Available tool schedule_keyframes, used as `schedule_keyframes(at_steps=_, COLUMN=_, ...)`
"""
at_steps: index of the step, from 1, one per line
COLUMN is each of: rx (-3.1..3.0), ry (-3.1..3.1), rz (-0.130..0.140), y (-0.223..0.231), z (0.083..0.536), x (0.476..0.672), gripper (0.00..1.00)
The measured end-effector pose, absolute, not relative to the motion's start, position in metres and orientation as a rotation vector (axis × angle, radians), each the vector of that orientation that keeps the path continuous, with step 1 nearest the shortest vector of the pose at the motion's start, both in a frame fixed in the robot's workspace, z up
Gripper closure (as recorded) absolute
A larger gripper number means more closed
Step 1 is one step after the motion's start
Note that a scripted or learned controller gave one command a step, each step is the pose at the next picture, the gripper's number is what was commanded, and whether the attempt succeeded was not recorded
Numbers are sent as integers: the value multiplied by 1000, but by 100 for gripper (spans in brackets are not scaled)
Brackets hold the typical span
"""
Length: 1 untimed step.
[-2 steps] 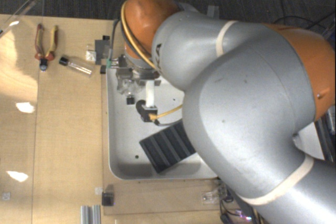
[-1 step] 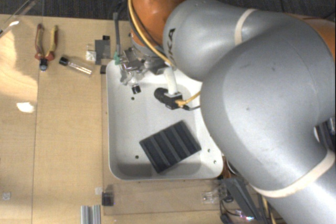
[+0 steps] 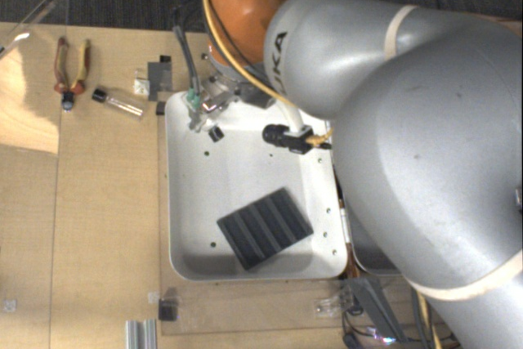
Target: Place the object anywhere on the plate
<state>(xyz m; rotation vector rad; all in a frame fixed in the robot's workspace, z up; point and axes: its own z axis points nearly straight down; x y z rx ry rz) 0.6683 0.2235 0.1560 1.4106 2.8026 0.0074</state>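
Gripper (image 3: 200, 106) hung over the white bin (image 3: 245, 176) well up-left of the dark ribbed slab (image 3: 264, 229), the likely plate, its grasp impossible to tell, while a small dark piece (image 3: 215, 133), possibly the object, lay well apart from the slab, suggesting placement remained undone.

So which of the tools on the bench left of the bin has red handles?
The pliers at the far left; the small clear tube beside them has none.
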Motion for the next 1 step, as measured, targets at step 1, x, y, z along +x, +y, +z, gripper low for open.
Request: schedule_keyframes(at_steps=1, rx=1408, ry=2801, rz=16, y=225, z=168, x=669, gripper=100)
